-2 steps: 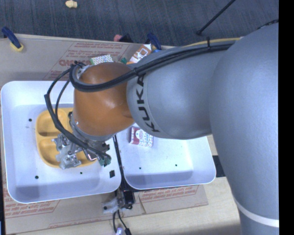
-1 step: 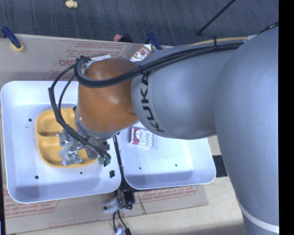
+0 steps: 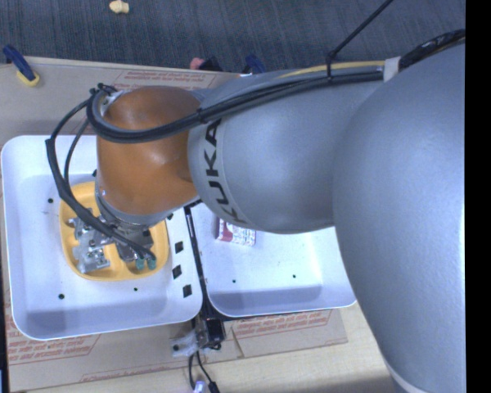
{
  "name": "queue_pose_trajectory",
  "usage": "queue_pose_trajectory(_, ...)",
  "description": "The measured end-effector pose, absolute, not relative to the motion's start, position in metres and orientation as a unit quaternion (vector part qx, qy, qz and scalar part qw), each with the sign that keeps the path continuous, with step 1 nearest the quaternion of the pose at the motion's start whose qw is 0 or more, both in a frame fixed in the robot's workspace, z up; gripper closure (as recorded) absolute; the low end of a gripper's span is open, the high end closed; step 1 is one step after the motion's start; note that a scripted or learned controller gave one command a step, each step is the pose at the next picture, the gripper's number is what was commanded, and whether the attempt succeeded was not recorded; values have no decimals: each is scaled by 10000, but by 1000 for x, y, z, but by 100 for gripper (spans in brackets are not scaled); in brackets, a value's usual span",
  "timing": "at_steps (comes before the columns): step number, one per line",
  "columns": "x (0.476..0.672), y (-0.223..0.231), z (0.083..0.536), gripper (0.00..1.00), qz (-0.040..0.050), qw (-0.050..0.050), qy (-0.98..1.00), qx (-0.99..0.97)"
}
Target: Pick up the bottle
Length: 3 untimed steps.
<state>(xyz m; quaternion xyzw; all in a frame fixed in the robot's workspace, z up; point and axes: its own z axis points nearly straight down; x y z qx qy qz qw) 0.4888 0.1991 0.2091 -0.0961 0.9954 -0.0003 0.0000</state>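
Down in the left bin (image 3: 24, 301) over a yellow object (image 3: 72, 244) right beneath the gripper (image 3: 119, 252), grip state impossible to tell, nothing visibly lifted, bottle not clearly identifiable, pickup seemingly undone.

Tool (image 3: 114, 256) above left bin (image 3: 33, 301)
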Motion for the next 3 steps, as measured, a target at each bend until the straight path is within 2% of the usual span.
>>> queue_pose_trajectory(1,490,213,223,100,-1,8,9430,-3329)
queue_pose_trajectory(2,512,198,255,100,-2,9,8391,-5440)
queue_pose_trajectory(3,486,198,138,100,0,-17,8999,-4361)
